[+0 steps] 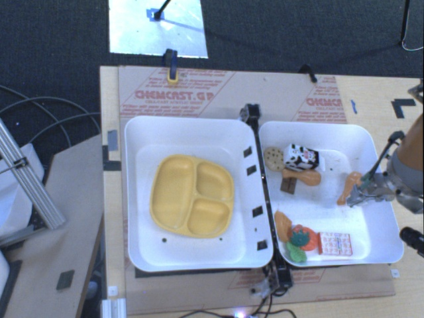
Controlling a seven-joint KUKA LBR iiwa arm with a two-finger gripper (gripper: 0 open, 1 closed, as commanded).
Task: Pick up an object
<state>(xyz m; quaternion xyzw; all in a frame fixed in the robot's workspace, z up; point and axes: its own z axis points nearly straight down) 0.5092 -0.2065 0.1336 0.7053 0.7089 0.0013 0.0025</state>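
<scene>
My gripper point(360, 197) reaches in from the right and sits low over the right bin point(371, 141), close to its right wall. An orange, carrot-like piece point(349, 185) lies right against the gripper's left side, and I cannot tell whether it is held. Further left in the same bin are a black-and-white cow-patterned item point(301, 156), a tan piece point(305, 176), a small brown block point(288, 185) and a round speckled cracker point(272, 156). Along the front of the bin lie an orange piece point(283, 224), a green and red toy point(301, 238) and a red-and-white card point(336, 244).
The left bin point(142, 244) holds a yellow divided plate point(192, 195). A black clip strip point(255, 177) runs between the two bins. The grey arm point(407, 171) comes in at the right edge. A shiny metal sheet point(156, 18) lies beyond the bench.
</scene>
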